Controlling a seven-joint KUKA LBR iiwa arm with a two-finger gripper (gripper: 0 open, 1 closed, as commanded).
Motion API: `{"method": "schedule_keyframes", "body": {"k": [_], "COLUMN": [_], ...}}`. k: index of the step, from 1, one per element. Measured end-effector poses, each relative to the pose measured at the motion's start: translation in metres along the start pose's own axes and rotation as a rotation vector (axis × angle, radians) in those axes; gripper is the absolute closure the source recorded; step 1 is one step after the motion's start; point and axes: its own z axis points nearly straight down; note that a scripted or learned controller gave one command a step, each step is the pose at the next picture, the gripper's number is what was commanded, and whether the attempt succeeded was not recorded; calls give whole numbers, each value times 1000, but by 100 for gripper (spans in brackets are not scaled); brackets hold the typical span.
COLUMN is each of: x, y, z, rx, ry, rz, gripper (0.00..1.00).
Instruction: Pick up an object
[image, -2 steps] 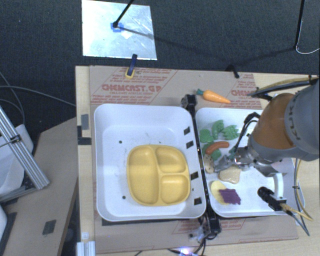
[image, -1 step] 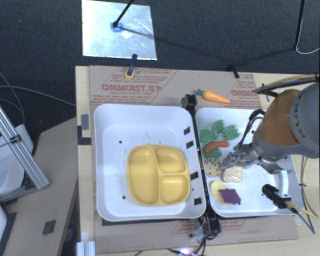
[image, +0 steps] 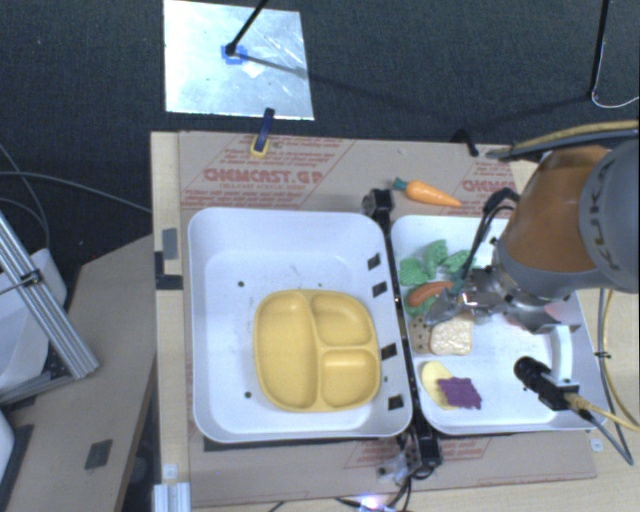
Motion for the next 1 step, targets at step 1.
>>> {"method": "schedule_keyframes", "body": {"k": [1], "x": [62], "y": [25], "z": [-76], "rx": [-2], "ry": [0], "rz": [-2], "gripper": [100]}}
